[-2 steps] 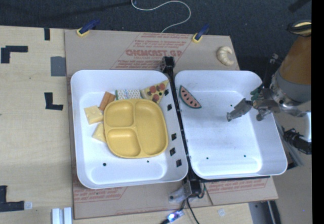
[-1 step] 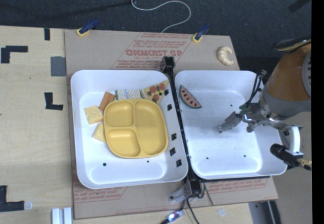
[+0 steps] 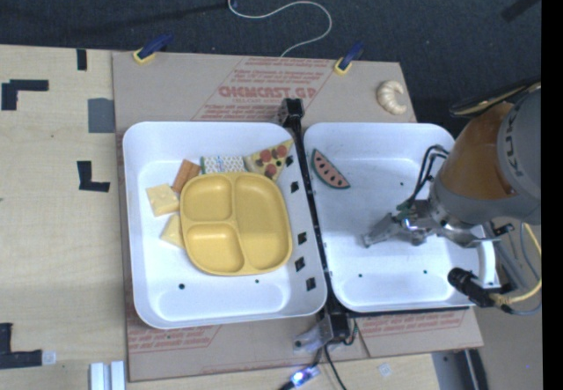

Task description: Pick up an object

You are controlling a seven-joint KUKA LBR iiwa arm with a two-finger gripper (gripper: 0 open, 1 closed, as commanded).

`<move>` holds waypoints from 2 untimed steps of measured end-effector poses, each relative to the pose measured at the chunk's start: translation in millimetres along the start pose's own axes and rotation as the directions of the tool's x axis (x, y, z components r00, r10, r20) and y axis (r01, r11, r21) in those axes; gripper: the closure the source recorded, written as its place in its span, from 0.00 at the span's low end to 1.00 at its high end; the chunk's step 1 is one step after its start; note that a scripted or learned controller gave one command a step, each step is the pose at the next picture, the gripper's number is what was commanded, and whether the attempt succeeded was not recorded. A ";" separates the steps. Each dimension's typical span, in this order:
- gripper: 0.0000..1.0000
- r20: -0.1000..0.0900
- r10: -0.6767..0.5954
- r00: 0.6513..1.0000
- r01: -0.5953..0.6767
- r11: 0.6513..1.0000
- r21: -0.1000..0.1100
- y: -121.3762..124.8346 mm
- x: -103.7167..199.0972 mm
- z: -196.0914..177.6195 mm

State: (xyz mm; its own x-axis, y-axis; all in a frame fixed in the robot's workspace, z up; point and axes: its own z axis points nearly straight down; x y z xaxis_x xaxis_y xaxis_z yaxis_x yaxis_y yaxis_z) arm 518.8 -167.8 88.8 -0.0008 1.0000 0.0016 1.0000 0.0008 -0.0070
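The watermelon slice (image 3: pixel 330 169) is the only loose thing in the right bin (image 3: pixel 387 291), so I take it for the target. It lies near that bin's top-left corner, close to the divider between the two bins, flat on the white floor. Its long axis runs at a slant, from upper left down toward lower right.

The gripper (image 3: pixel 376 237) is low over the middle of the same bin, reaching in from the right edge with the grey arm (image 3: pixel 479 172) and its orange band behind it. Nothing lies between its fingers. From where I stand I cannot tell whether it is released or clenched; the tip is a small grey shape and the gap does not read.

The slice lies up and to the left of the gripper, near but clearly apart, with bare bin floor between them. My guess is the coming move has to carry the tip toward that top-left corner and turn it across the slice's slanted length, so it closes on the narrow way.

In the left bin (image 3: pixel 141 230) sit a yellow divided plate (image 3: pixel 236 223), some crackers (image 3: pixel 163 200) along its left side, and a pizza slice (image 3: pixel 273 157) by the top edge.
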 end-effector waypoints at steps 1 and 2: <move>0.00 0.002 0.000 1.000 0.000 1.000 -0.006 0.3 0.2 3.8; 1.00 0.004 0.000 1.000 0.000 1.000 -0.008 0.5 0.1 -6.6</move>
State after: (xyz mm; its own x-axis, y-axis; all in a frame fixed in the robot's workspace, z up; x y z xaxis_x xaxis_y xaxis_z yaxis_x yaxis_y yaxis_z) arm 519.3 -167.6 95.4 -0.0009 1.0000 -0.0021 1.0000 0.0009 0.0007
